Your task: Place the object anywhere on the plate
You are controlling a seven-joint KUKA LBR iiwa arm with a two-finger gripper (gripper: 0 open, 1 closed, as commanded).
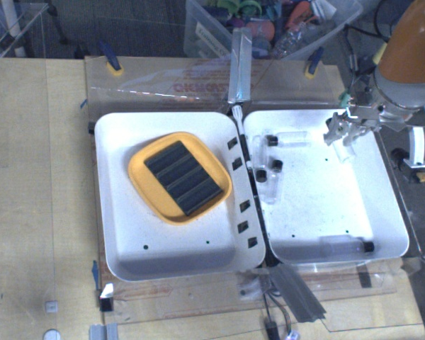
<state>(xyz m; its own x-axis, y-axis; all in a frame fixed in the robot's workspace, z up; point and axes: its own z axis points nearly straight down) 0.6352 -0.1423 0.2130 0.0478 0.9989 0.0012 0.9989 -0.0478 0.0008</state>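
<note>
The left bin (pixel 113 190) holds a yellow plate (pixel 178 177) with a dark ribbed panel across its middle, lying slightly turned and well inside the bin's walls. The right bin (pixel 382 211) holds several clear plastic vials with black caps. One vial (pixel 287 140) lies on its side near the bin's upper edge, with its cap toward the divider. Two more vials (pixel 268 179) sit close together just beside the divider, below the first. A fourth vial (pixel 346 245) lies along the bin's near edge, its cap pointing right.

The gripper (pixel 343 132) hangs over the upper right part of the right bin, reaching in from the right under the arm's orange band (pixel 411 34). It appears pale and blurred, and whether it is spread or pressed together cannot be told. The nearest vial, the one by the upper edge, lies to the gripper's left, apart from it. The plate is well apart from the gripper, across the divider.
</note>
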